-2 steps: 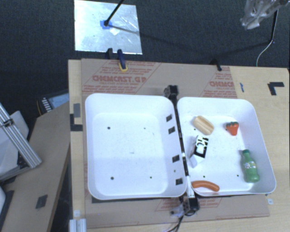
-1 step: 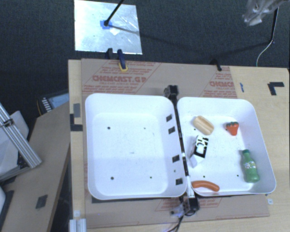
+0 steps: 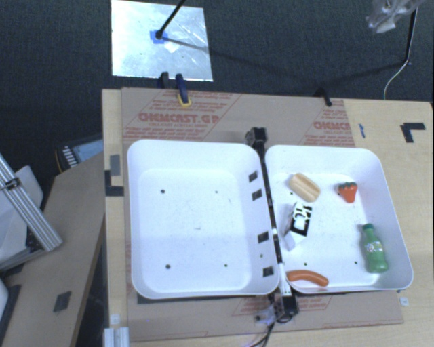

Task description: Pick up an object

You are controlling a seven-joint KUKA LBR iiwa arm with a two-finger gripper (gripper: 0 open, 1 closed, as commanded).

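Observation:
The right bin (image 3: 390, 196) holds several small objects. A tan bread roll (image 3: 304, 186) lies near its middle, and a red strawberry-like toy (image 3: 347, 192) sits to the right of it. Below the roll is a black-and-white block (image 3: 300, 219). A green bottle (image 3: 373, 248) lies by the right wall, and an orange sausage (image 3: 308, 277) rests against the front wall. At the top right edge, a blurred pale grey shape looks like my gripper (image 3: 390, 15), far behind the bins and nowhere near any object. Nothing is visibly held in it.
The left bin (image 3: 139, 203) sits beside the right one, and a black divider strip (image 3: 266, 210) runs between them. Both rest on a cardboard sheet (image 3: 203, 115). A shiny metal plate (image 3: 161, 41) lies on the dark floor behind. Thin cables (image 3: 400, 61) hang at the top right.

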